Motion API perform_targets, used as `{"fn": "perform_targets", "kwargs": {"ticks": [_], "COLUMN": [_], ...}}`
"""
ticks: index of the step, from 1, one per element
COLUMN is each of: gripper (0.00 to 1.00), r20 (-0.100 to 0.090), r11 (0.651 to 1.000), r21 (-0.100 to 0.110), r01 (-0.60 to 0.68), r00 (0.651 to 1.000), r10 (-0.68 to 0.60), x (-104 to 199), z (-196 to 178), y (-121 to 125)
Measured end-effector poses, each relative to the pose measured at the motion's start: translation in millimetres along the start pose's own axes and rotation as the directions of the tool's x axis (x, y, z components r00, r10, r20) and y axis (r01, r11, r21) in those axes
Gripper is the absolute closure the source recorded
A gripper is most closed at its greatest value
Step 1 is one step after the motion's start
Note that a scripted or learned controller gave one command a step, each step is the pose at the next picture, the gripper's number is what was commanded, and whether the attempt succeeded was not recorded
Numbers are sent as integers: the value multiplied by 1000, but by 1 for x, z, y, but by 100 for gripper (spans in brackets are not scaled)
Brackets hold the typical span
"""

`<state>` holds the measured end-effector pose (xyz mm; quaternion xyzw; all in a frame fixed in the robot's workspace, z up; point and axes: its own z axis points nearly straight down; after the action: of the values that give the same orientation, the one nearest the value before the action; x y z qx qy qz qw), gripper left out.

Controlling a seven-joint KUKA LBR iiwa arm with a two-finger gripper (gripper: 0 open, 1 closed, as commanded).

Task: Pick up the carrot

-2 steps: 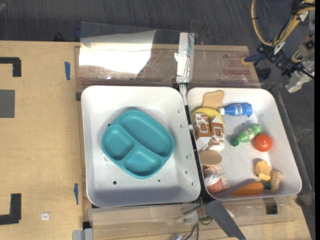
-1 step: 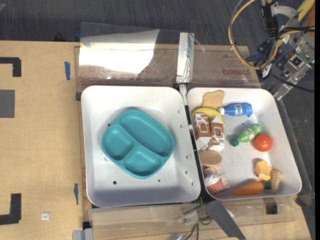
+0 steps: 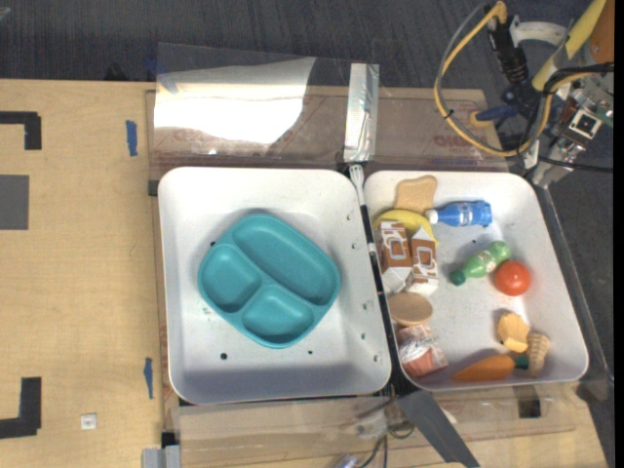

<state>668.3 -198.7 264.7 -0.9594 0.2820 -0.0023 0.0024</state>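
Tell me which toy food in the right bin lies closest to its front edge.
The carrot: long and orange, it lies along the front wall of the right bin, lower in the view than the red tomato and the blue bottle.

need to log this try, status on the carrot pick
Gripper up at the right bin's far corner, nothing seen in it. Carrot flat by the near wall. Yellow toy crowding its tip.

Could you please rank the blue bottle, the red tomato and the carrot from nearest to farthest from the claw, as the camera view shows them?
The claw sits beyond the right bin's far right corner.
1. Blue bottle, far side of the right bin.
2. Red tomato, middle right.
3. Carrot, against the near edge.
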Motion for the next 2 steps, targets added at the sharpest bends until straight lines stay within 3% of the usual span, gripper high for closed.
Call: {"fn": "perform_targets", "kwargs": {"ticks": [1, 2], "gripper": [100, 100], "r20": [5, 3], "r11": [932, 948], "r21": [0, -3], "r01": [362, 318], "r00": [932, 948], "r10": [-362, -318], "x": [-34, -126], "z": [59, 39], "y": [50, 112]}}
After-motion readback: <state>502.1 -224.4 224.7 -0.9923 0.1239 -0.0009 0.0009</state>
